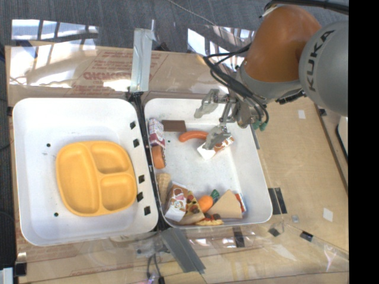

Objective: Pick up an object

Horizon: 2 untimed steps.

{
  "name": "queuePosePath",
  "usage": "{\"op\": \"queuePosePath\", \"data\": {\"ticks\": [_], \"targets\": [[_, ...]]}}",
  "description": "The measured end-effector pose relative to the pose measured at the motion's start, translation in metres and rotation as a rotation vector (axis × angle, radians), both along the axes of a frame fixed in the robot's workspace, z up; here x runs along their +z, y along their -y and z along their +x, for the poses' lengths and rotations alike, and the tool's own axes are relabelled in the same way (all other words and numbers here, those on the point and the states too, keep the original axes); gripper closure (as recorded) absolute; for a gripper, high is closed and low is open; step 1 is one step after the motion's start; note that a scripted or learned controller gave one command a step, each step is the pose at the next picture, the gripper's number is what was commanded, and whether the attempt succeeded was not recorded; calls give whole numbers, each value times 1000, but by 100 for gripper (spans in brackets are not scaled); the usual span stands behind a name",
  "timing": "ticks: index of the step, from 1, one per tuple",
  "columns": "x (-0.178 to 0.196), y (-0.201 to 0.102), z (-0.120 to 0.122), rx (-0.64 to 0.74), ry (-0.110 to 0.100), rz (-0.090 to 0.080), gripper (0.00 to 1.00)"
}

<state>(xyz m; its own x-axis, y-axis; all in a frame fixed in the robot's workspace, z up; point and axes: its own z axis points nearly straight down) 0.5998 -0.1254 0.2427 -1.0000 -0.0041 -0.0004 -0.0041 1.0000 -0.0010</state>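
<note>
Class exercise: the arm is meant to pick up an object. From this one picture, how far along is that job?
Done: the gripper has reached the right bin and sits over a small white and red item. In hand: nothing visibly lifted; the item seems to lie on the bin floor. Left: grasp and raise it. The yellow tray lies in the left bin.

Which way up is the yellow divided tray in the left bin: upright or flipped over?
Upright. The yellow divided tray lies flat on the left bin's floor with its three hollow compartments facing up, and nothing sits in them.
</note>
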Motion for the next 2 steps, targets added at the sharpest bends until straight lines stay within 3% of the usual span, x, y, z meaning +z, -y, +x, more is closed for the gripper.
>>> {"op": "queuePosePath", "data": {"ticks": [1,2], "targets": [[-109,28,28,-146,-10,2,0],[-148,-9,52,-246,2,1,0]]}}
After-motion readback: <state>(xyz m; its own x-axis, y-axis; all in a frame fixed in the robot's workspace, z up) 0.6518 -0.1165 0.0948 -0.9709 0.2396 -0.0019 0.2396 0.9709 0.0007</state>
